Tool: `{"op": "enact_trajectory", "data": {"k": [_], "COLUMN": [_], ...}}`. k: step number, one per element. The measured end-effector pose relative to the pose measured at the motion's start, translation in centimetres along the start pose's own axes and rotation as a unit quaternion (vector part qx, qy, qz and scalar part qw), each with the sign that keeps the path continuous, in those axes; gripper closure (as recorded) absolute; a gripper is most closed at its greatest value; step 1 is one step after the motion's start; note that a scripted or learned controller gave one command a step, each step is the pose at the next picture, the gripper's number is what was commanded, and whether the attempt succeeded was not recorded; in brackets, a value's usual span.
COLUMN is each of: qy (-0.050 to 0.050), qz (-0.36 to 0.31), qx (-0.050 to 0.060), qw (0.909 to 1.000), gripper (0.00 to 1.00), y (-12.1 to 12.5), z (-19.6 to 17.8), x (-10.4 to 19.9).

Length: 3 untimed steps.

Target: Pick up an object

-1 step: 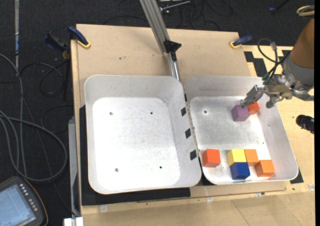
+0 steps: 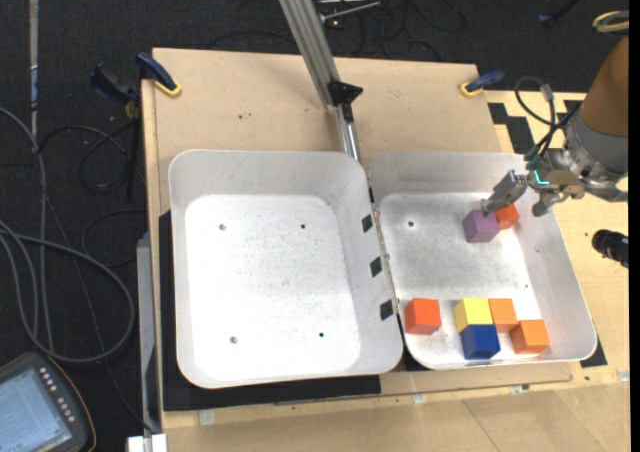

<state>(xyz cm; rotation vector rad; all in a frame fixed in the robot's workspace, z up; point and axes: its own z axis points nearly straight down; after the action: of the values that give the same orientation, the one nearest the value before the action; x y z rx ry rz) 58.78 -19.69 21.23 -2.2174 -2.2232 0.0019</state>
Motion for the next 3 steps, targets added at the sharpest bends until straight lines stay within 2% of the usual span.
{"op": "enact_trajectory", "data": {"k": [2,3], "qy": [0.000,-0.001], "qz": [0.001,0.001], "qx": [0.001,-0.002], "qw": [1.0000,1.0000], "gripper": [0.00,1.00], "y": [0.5,0.7], "z": [11.5,10.1], "x": [0.3,0.2]}}
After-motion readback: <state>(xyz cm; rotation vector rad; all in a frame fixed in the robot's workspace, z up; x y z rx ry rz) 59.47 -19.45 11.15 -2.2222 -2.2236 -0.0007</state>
